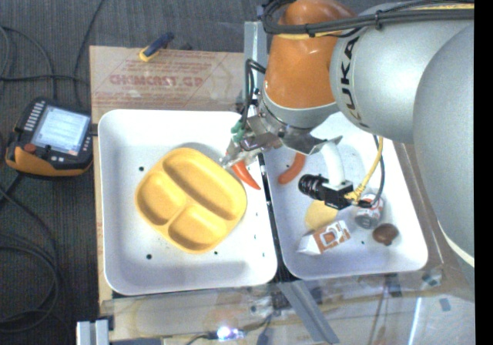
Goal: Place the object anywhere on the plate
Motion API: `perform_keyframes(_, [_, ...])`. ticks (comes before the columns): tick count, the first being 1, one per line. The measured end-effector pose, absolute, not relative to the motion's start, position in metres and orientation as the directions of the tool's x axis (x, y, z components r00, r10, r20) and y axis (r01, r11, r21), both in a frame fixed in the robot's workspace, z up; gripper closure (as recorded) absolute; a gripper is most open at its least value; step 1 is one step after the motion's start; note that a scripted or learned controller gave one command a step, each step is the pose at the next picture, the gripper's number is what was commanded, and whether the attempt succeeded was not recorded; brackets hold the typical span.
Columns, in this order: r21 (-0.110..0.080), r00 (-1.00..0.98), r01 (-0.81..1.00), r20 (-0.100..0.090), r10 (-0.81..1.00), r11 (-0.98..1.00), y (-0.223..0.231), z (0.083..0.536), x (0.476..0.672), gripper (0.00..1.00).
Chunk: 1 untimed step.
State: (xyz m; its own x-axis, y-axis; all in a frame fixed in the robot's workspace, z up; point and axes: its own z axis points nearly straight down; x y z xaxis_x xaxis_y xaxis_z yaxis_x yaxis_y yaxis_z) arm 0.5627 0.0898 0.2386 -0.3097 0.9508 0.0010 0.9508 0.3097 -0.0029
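The sectioned plate [192,197] lies in the left bin [123,259]. The hand [240,149] hangs over its right rim, a chili pepper [246,175] just beside that rim. In the right bin [404,259], a small carton [327,239] lies near the front, a round thing [385,234] to its right.

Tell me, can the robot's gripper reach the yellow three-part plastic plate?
Probably yes. The gripper hangs right at the rim of the plate, with nothing between them blocking the way.
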Motion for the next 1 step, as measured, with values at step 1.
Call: perform_keyframes(1, [-0.003, -0.309, 0.951, 0.001, 0.951, 0.309, 0.0896, 0.2387, 0.5628, 0.00])
